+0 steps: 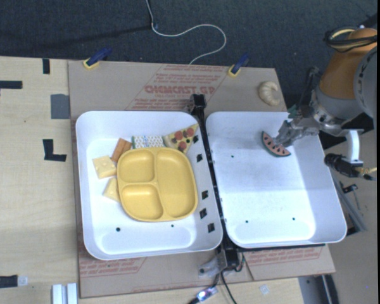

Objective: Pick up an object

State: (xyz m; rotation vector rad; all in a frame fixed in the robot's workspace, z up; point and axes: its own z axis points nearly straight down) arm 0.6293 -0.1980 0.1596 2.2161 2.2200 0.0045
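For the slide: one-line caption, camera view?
Pincer over watermelon-slice toy in right bin; yellow divided plate in left bin.

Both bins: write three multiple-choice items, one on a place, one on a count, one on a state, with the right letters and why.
1. Where does the yellow plate lie?
A. left bin
B. right bin
C. on the cardboard

2. How many compartments does the plate have?
A. two
B. three
C. five

3. Where is the gripper?
A. over the left bin
B. low at the watermelon slice in the right bin
C. above the plate

Answers: 1 A, the plate fills much of the left bin. 2 B, ridges split it into three. 3 B, the gripper's tip meets the slice near the right bin's far edge.
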